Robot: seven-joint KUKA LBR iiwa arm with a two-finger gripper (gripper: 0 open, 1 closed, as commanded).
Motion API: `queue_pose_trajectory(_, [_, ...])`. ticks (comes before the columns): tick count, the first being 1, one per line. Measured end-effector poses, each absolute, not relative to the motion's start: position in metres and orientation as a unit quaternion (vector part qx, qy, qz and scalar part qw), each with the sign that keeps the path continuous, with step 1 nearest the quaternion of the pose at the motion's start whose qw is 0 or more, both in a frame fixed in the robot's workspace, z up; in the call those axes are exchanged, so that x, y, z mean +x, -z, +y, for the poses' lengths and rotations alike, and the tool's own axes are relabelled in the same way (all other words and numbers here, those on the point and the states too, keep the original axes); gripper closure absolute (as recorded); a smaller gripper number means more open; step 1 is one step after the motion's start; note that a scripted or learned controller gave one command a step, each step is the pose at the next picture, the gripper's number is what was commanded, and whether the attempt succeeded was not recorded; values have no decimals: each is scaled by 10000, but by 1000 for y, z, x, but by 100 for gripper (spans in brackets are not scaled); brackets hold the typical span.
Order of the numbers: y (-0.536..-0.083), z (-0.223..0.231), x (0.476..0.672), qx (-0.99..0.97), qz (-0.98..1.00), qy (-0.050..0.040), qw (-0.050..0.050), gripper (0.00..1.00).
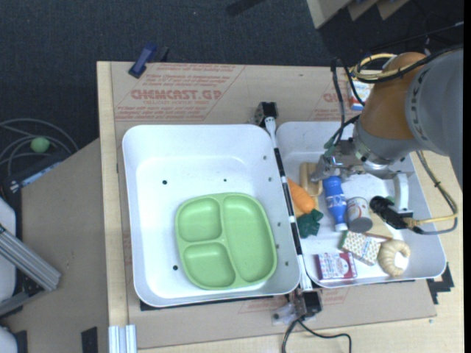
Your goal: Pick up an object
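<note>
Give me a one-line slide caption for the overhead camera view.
Arm reaches over the right bin of small items, including a blue bottle; a green divided plate lies in the left bin.

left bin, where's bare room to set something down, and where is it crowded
The left bin has bare floor above the green plate, up to its far wall, and a strip along its left wall. The right bin is crowded: carrot, blue bottle, can, boxes and the arm fill it.
</note>
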State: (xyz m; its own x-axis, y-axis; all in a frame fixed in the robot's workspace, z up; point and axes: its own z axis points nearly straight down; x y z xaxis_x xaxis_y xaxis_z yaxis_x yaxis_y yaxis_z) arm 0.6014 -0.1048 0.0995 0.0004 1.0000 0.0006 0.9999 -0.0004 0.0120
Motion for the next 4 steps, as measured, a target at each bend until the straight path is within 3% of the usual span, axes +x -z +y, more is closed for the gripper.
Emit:
queue_pose_trajectory(1, [-186,-29,580,7064,7079,-13,2,100])
queue_pose_trajectory(2, [-196,-21,555,7070,7072,5,-13,100])
queue_pose_trajectory(4, [-224,0,537,7067,7075,-1,-3,100])
